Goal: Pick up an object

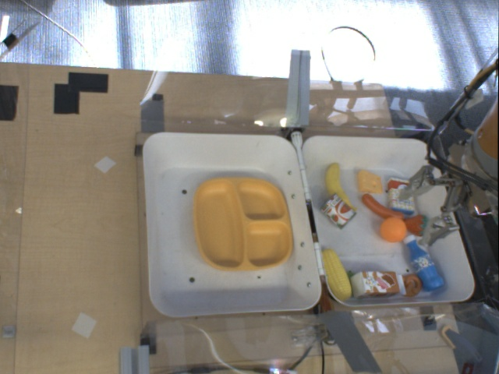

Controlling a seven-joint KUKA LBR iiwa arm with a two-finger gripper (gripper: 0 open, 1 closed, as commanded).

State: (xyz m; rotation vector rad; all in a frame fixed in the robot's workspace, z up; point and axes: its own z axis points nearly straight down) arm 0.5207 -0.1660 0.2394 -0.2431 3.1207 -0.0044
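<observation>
My gripper [425, 209] hangs open over the right side of the right bin [468, 283]. One fingertip [415, 184] sits by a red and white carton [400, 195], the other [433, 234] just above a blue bottle [425, 265]. Nothing is held between them. An orange ball [394, 229] and a red sausage [376, 206] lie just to the left of the gripper. Further left are a second small carton [337, 210] and a banana [334, 179]. A yellow cracker [369, 181] lies near the back. A corn cob [336, 273] and a brown-capped bottle [380, 284] lie along the front wall.
The left bin [164, 209] holds a yellow divided plate [242, 223]. A grey post [299, 88] stands behind the seam between the bins. Black cables [456, 115] run down to the arm at the right. Brown bench top [70, 232] stretches to the left.
</observation>
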